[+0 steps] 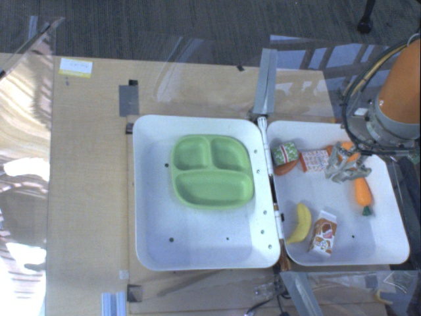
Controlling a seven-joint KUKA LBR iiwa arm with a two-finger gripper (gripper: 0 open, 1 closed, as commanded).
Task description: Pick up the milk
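The milk [323, 234] is a small white and brown carton lying near the front of the right bin [388, 242], just right of a banana [301, 222]. My gripper [345, 166] hangs over the back of the same bin, well behind the carton and apart from it. It points down among a red and white packet [314, 160] and a carrot [362, 194]. The arm's grey and orange wrist [398, 104] covers the bin's back right corner.
A green and red box [285, 153] and an orange sausage-shaped item [285, 169] lie at the right bin's back left. The left bin [197, 236] holds a green divided plate [212, 171]. A ridge [271, 189] separates the bins.
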